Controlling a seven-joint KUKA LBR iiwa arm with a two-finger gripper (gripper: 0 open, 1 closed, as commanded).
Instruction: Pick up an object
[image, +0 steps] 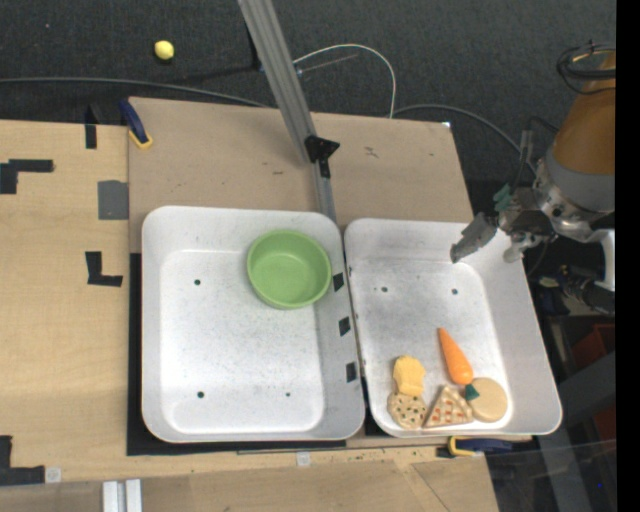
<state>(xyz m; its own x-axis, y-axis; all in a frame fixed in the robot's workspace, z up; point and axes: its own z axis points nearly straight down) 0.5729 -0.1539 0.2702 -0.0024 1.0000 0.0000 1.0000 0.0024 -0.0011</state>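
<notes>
In the right bin (420, 260), several toy foods cluster at the near right corner: an orange carrot (455, 357), a yellow lump (408, 374), a brown cookie (405, 410), a pizza slice (448, 408) and a tan round piece (489, 398). A green bowl (289, 268) stands at the far side of the left bin (180, 330). My gripper (490, 243) hangs over the right bin's far right edge, well behind the carrot. It is open and holds nothing.
A grey metal pole (285, 75) slants down from the top to the gap between the bins. Cables run across the dark floor behind the bench. A small yellow ball (164, 49) lies on the floor at the far left.
</notes>
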